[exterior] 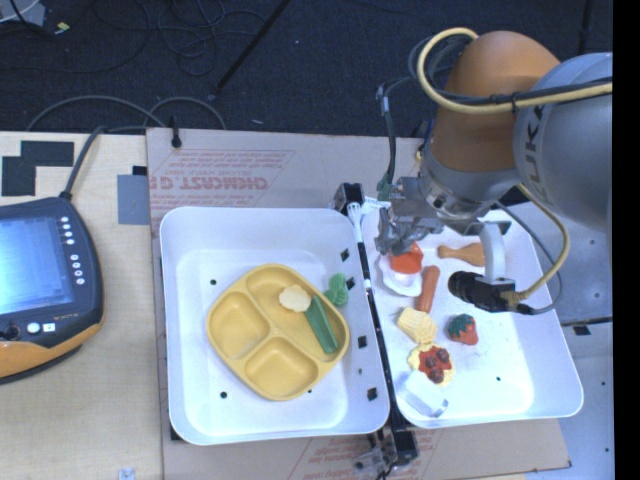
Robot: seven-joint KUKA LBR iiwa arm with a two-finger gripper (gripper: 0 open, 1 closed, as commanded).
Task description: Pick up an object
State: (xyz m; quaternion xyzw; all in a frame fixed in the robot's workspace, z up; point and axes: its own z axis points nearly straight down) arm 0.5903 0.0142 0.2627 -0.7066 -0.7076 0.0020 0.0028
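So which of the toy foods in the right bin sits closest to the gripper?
The red-and-white piece, directly below the gripper. The carrot, drumstick and strawberry lie farther off.

My own wrist covers my gripper [405, 240], so I cannot tell how it is set. My arm [560, 128] runs off the right edge. It hides the far corner of the right bin [545, 393] beneath me. The red and white toy [404, 270] just under my tool is partly covered. Far to my left, the tablet [40, 278] is cut by the edge.
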